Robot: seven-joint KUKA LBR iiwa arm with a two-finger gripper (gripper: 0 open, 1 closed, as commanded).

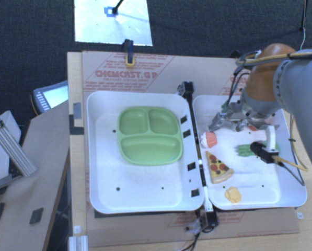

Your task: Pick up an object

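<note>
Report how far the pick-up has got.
Done: the arm has reached into the right bin, with the gripper low at its far side. In hand: nothing visibly; I cannot tell how the gripper is set. Left: the whole grasp and lift. The pizza slice, pink-and-white toy, green toy and yellow piece all lie on the bin floor.

Dark carpet floor, wooden side table at left.

Bright, even light across both white bins — their floors are near washed out, shadows under the rims soft and faint. A pale panel up top glares almost to white. The dark backdrop stays dim, and the whole frame is slightly soft and grainy
</note>
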